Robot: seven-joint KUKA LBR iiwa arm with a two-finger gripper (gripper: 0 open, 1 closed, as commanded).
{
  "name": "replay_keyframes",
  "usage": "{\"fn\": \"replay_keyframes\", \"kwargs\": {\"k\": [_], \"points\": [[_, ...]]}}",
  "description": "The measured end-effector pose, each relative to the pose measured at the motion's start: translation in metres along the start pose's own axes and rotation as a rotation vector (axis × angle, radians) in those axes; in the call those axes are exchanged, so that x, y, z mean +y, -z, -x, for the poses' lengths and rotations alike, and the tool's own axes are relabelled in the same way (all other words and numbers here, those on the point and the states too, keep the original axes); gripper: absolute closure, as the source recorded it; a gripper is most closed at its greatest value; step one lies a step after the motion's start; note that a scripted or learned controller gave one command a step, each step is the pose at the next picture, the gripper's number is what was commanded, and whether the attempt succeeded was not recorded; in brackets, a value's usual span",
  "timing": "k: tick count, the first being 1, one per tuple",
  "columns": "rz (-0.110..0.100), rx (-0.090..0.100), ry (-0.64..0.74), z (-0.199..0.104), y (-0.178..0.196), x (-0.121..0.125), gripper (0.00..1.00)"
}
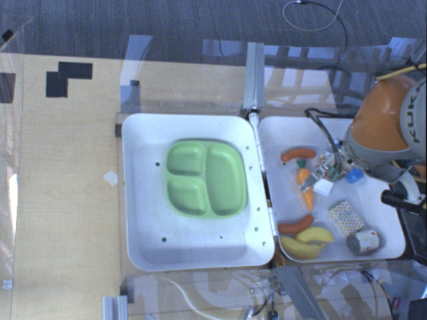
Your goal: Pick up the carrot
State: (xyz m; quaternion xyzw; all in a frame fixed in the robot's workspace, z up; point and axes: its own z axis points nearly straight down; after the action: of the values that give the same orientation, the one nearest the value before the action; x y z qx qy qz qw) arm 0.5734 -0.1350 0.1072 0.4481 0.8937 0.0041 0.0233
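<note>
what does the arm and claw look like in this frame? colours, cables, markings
The arm is grey with a large rounded orange band above the wrist; part of a dark "KUKA" marking shows on the grey shell. A black cable loops along to the wrist. The claw is small, with metallic and mixed-colour parts. A black fitting juts out below the arm.

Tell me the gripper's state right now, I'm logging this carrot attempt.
Gripper: right above the carrot in the right bin; open or shut cannot be told.
</note>
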Motion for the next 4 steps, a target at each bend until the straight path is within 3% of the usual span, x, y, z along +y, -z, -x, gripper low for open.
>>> {"fn": "replay_keyframes", "kwargs": {"k": [1, 2, 3, 4], "points": [[0.003, -0.008, 0.331, 0.004, 0.000, 0.007, 0.00], [0.017, -0.012, 0.333, 0.004, 0.012, 0.015, 1.00], [-0.016, 0.033, 0.179, 0.008, -0.018, 0.005, 1.00], [-0.013, 0.032, 0.181, 0.009, -0.008, 0.007, 1.00]]}}
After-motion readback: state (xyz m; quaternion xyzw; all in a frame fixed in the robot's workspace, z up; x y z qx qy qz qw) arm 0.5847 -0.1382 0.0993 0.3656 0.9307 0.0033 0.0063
